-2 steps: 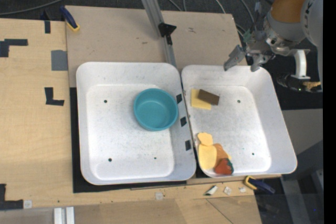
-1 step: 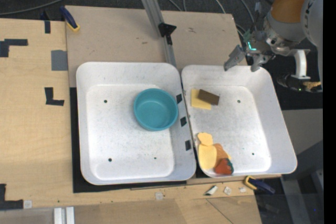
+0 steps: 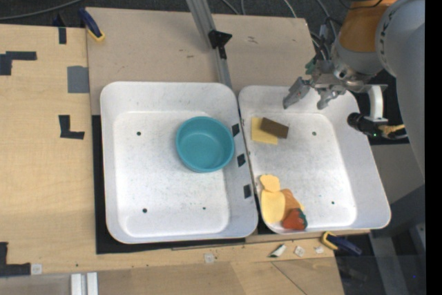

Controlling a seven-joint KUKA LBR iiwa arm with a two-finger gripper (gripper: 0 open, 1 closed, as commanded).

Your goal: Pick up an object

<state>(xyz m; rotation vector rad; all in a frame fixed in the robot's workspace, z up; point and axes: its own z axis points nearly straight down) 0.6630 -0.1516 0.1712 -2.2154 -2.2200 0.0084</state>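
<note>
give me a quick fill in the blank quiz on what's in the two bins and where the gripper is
1. The teal bowl sits in the ____ bin as the camera sees it.
2. The yellow sponge with a dark brown top lies in the same bin as the ____ toy food pile.
3. The gripper hangs above the far edge of the ____ bin, with nothing between its fingers.
4. The number of objects in the left bin is ____.

Missing words: left; yellow and red; right; one
</note>
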